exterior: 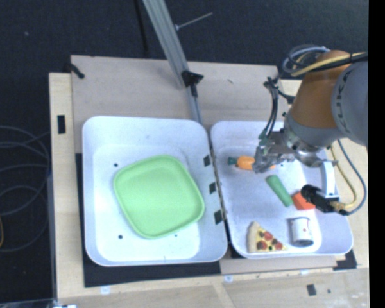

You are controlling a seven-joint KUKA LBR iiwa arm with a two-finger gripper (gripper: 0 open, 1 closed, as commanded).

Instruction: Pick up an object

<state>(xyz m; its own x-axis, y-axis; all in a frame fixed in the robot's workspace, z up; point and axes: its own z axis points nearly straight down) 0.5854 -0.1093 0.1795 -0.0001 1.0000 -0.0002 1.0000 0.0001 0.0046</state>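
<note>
The wooden bench [128, 88] spreads across the view and bears two shallow white bins side by side. The left bin [96, 133] holds a light green square plate [158, 196] with rounded corners, lying flat near the bin's middle and turned a little askew to its walls. The right bin [234, 136] sits just beside the left one, their inner walls meeting down the middle of the bench.

The arm [321, 101], grey with an orange band above the wrist, reaches in from the right and hangs over the upper part of the right bin. A slanted metal pole [167, 34] runs from the top of the view down toward the gap between the bins.

The gripper [264, 162] points down at the bin floor, right next to a small toy carrot [242, 163], orange with a green top, which lies just to its left. Whether the gripper is clenched or released, or has hold of the carrot, cannot be told from this angle.

Below the gripper lies a green cylinder [278, 190], slanted, with a small orange piece [299, 201] near its lower end. At the bin's lower edge a toy pizza slice [263, 238] lies beside a small silver can [300, 231].
</note>
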